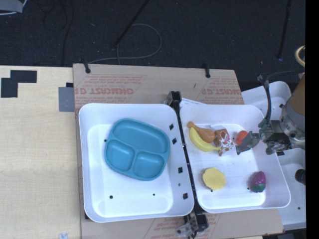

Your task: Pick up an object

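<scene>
Hand (259,139) sits at the right edge of the right bin (279,203), reaching in from the right over the bin's upper-right part; can't tell from this angle whether it's apart or together, the dark tip and cabling blur into one shape. Nothing visibly gripped. Candidate objects all lie in the right bin: a small orange-red piece (241,135) touching or just beside the hand's tip on its left, a red-and-white patterned item (224,141) a bit further left, then a banana (199,141) with a brown-orange drumstick-shaped toy (203,131) lying along its upper side, touching it. Below-left of the hand, a flat yellow round piece (214,178) stands apart from the rest; almost straight below the hand, a purple-and-green toy fruit (257,181) near the bin's right wall. Closest obstruction is the orange-red piece and the patterned item clustered at the tip. Far left of the hand, the left bin (94,203) carries a blue divided plate (137,149), tilted slightly in the frame. Black divider hardware (182,153) runs between the bins. Both bins rest on a cardboard sheet (149,83) with mirrored red print, on a light wood bench (35,158). Behind that, dark carpet-like floor (199,24) with loose cables.
</scene>
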`<state>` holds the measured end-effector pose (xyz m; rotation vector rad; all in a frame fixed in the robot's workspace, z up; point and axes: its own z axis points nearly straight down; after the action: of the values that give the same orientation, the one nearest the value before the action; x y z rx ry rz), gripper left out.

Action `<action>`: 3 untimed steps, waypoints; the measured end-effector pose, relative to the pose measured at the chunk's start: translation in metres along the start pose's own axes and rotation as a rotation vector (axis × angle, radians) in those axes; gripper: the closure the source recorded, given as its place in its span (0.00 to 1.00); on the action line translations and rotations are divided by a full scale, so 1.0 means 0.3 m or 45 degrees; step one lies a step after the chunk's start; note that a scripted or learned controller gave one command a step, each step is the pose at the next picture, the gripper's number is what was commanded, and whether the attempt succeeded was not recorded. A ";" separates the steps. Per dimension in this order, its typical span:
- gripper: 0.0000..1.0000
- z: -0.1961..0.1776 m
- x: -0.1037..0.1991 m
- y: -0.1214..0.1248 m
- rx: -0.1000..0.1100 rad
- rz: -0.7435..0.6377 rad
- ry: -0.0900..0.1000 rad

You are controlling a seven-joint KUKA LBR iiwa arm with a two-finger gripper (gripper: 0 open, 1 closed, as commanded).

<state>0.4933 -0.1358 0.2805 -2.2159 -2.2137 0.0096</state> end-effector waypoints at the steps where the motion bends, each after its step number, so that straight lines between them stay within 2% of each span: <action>1: 0.00 -0.012 -0.001 0.004 -0.010 -0.002 -0.002; 2: 0.00 0.197 0.023 0.003 -0.001 -0.002 0.001; 3: 0.00 0.342 0.027 -0.002 -0.003 -0.001 0.001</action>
<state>0.4917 -0.1275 0.1779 -2.2158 -2.2154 0.0068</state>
